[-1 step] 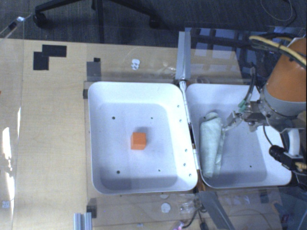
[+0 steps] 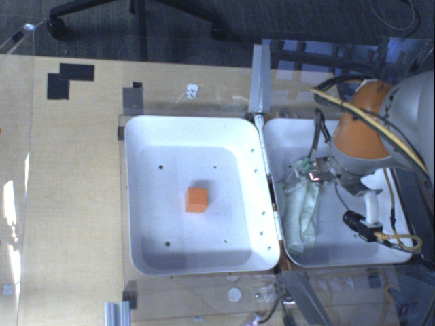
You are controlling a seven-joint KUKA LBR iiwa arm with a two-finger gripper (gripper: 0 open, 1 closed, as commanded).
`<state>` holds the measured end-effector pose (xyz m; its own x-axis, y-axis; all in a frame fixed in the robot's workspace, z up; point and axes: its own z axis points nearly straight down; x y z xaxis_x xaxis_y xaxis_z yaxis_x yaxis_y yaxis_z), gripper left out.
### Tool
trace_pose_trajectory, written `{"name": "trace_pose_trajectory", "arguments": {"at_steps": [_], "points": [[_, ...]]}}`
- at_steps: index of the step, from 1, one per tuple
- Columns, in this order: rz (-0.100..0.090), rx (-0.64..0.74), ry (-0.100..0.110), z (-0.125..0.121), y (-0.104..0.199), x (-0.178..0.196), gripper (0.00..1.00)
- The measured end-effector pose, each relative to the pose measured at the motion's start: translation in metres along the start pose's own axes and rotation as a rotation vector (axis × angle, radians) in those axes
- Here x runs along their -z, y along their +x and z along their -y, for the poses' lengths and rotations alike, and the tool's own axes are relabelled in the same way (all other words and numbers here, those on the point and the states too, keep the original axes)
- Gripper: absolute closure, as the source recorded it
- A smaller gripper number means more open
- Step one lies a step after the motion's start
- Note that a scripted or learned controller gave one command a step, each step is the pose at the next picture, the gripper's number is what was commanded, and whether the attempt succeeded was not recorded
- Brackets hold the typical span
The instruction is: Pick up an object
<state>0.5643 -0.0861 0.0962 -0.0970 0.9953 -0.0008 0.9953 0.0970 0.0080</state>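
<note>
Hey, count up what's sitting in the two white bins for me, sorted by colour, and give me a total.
Orange: 1, the orange cube in the left bin.
Pale greenish-white: 1, the crumpled cloth in the right bin, under the end effector.
Total: 2

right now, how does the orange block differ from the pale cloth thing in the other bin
The orange block is small, boxy and vividly coloured; the pale cloth is larger, long, crumpled and whitish-green. The block sits alone near the middle of the left bin; the cloth lies along the left wall of the right bin, right beside the arm's wrist. Both rest on a bin floor.
</note>
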Motion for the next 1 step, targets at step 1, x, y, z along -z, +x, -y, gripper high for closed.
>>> {"name": "trace_pose_trajectory", "arguments": {"at_steps": [1], "points": [[-0.001,0.001,-0.003,-0.0017,0.001,0.0109,1.0]]}}
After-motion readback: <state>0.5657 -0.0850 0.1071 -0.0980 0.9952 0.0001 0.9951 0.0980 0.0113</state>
